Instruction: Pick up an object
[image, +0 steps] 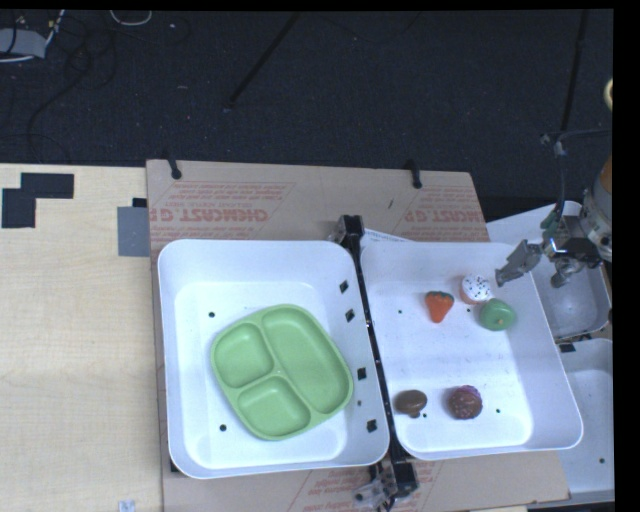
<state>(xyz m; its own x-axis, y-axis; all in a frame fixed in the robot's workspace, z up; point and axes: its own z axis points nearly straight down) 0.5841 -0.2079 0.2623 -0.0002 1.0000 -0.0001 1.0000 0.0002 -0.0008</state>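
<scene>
The right bin (540, 420) holds several small objects. An orange strawberry-like piece (439, 306) lies near its middle, with a white dotted piece (476, 290) and a green round piece (496, 316) to its right. A brown piece (411, 403) and a dark red ball (464, 402) lie near the front wall. My gripper (532, 270) hangs over the bin's back right corner, above and to the right of the green piece. It is open, with nothing between its fingers.
The left bin (190, 270) holds a light green divided plate (281, 372). A black clamp strip (366, 340) runs between the two bins. Cardboard lies under both bins, and a wooden bench top extends to the left.
</scene>
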